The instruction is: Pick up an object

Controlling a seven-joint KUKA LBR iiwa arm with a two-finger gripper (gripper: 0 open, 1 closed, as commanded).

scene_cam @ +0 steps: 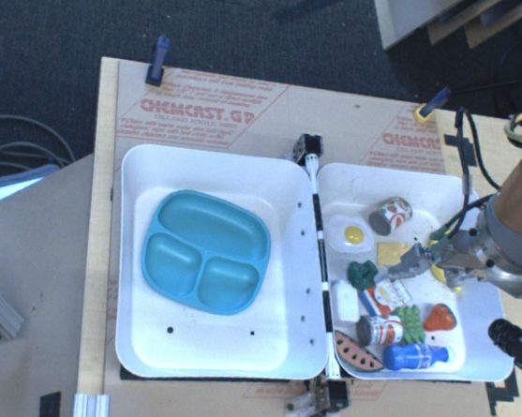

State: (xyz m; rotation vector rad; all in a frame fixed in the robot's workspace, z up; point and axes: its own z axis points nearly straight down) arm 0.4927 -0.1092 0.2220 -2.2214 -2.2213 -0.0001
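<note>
The candidate objects all lie in the right bin (469,356), crowded toward its near half. The gripper (408,266) hangs low over the middle of this bin, its tip above a yellow wedge (390,253) and just beside a dark green piece (361,273). Nothing is visibly held between the fingers. Whether they stand apart or together cannot be told at this resolution.

Judgement on the step in hand: this is an approach or descent, with no grasp confirmed. To do it well, the arm should commit to one item with free space on two opposite sides. The yellow wedge and the tilted can (392,213) at the far side look the least hemmed in. The near cluster is a poor choice, since items there touch and a closing finger would likely push a neighbour instead of seating on the target.

Contents of the right bin, far to near:
- tilted can
- small white dish with a yellow centre (352,234)
- yellow wedge and dark green piece
- strawberry (440,317)
- light green item (409,321)
- upright can (377,331)
- blue bottle (416,356) lying on its side
- watermelon slice (358,354) against the near left wall

The left bin (135,235) holds a blue divided plate (206,251) with three compartments, nothing in them.
</note>
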